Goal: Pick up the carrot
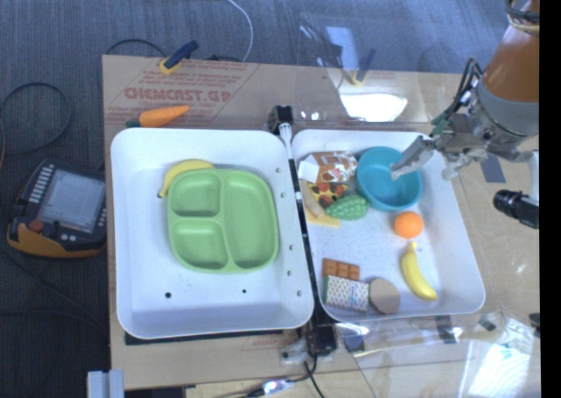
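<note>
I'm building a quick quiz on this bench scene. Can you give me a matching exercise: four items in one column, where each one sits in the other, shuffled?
Items:
1. carrot
2. green tray
3. orange ball
4. gripper

Places:
A. in the left bin
B. over the blue bowl
C. on the bench behind the left bin, outside both bins
D. in the right bin, just above the banana

Pairs: 1-C, 2-A, 3-D, 4-B

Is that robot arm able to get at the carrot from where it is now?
Probably not easily: the carrot lies outside both bins on the board, beyond the left bin, while the gripper sits over the blue bowl.
</note>
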Available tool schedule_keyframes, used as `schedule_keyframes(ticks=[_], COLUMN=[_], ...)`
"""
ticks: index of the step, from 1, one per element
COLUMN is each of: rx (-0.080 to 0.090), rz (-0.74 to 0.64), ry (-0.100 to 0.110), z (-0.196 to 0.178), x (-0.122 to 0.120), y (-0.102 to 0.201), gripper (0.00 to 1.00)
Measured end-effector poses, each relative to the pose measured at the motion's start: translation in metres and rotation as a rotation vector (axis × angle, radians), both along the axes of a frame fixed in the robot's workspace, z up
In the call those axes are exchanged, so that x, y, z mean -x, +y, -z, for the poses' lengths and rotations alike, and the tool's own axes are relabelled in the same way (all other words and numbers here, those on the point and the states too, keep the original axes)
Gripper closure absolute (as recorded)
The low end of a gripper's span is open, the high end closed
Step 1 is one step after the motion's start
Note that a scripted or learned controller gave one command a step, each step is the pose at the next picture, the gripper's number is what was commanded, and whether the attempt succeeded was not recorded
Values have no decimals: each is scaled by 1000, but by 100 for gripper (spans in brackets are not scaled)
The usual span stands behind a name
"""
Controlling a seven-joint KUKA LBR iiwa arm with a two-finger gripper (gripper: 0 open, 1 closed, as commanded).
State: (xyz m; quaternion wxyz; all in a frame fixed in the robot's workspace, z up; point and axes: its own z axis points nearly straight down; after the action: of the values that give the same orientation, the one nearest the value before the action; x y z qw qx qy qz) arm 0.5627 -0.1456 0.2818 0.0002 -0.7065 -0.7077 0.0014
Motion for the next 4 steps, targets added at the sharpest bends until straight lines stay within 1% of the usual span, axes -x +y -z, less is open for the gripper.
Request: schedule_keyframes(ticks=[1, 2, 3, 4], rx=[3, -15, -12, 0], rz=[-47, 116, 121, 183], ry=[-8, 29, 30, -29], z=[188, 191, 182, 186], x=[59, -8, -7, 2], y=[-26, -55, -57, 51], gripper=[0, 0, 100, 100])
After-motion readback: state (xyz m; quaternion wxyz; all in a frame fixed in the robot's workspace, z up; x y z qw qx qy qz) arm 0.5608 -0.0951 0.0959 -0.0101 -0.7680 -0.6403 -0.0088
